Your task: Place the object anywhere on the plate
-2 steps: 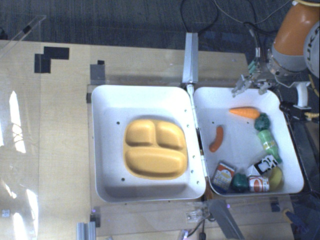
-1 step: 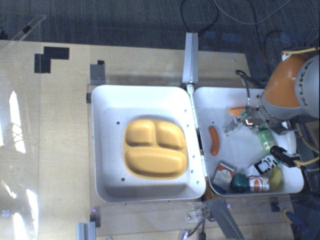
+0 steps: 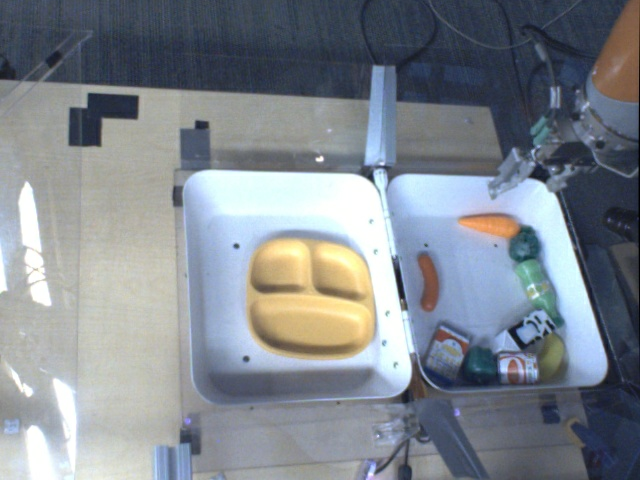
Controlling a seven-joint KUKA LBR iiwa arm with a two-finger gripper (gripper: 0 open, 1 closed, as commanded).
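- Camera view: the gripper point(image 3: 522, 171) hovers over the far edge of the right bin point(image 3: 470, 298), fingers spread apart, holding nothing.
- The yellow plate point(image 3: 308, 296) lies centred in the left bin point(image 3: 215, 268).
- The carrot point(image 3: 489, 225) lies near the right bin's far edge, just below the gripper.
- The sausage point(image 3: 429, 280) lies near the divider.

No lettering on the cans point(image 3: 517, 368) is legible.

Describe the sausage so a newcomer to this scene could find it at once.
Start at the right bin, the one holding toy food. Near its left wall lies the sausage, lengthwise and alone. It is a small reddish-orange link, slimmer and darker than the carrot, which has a green top.
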